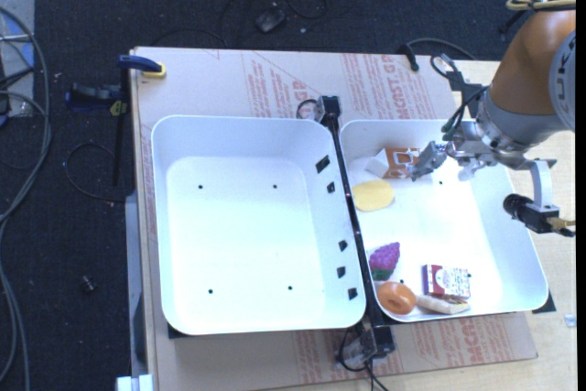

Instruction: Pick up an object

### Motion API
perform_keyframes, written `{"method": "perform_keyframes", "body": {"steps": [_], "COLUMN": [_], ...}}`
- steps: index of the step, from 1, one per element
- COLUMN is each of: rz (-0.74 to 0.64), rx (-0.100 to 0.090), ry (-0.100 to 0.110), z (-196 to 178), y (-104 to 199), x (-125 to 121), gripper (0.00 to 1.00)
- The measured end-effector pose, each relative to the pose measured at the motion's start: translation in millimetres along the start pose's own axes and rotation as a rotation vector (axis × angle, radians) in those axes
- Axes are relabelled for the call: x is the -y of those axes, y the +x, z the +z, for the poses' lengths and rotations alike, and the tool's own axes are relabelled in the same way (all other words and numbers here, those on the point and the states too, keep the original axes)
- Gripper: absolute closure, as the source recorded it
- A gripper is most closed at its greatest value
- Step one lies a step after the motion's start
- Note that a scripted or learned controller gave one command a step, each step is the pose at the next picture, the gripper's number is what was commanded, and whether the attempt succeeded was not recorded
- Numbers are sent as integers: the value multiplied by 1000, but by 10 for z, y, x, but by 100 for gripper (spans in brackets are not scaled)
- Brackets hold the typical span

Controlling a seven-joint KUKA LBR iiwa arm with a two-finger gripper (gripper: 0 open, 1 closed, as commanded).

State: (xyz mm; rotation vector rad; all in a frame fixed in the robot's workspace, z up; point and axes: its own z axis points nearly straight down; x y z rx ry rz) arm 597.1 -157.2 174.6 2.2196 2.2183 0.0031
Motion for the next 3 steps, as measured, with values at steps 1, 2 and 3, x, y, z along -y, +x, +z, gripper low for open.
{"method": "perform_keyframes", "body": {"steps": [1,2,3], "rz": [-2,1,-1], "rx": [0,1,-4], "ry": [-2,1,13], "z": [-657,-890,224], "y": [98,-420,-226], "x": [69,-526,-99], "gripper": [0,0,0]}}
